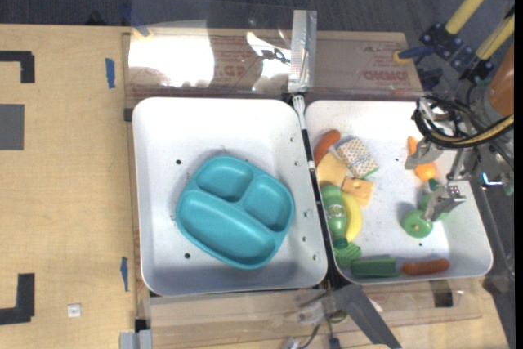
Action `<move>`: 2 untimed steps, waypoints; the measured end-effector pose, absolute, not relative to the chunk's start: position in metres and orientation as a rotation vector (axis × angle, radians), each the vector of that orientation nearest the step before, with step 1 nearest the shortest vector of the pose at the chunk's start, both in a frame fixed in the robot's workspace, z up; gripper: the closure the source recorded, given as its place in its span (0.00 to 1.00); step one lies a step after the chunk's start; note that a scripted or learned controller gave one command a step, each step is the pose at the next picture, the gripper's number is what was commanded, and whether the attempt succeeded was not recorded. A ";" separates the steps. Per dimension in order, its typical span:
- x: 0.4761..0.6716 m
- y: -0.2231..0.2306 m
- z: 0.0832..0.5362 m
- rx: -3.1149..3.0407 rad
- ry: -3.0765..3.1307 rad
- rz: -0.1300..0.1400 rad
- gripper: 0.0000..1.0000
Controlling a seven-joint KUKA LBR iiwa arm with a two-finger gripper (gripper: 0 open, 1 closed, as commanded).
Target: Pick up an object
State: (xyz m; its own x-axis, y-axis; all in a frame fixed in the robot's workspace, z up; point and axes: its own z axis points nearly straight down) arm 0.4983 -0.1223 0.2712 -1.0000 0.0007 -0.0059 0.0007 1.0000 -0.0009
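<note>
In the right bin (pixel 470 253) our tool (pixel 439 203) hovers over a green toy (pixel 417 223); grip state unclear, descent and closing come next.

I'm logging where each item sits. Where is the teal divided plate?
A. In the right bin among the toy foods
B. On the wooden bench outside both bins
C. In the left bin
C: the teal divided plate lies inside the left bin, apart from the toy foods.
</note>
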 end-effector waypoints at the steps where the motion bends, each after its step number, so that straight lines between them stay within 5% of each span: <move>1: 0.525 -0.210 0.117 0.058 3.149 0.004 0.00; 2: 0.560 -0.223 0.089 -0.058 3.131 -0.005 0.00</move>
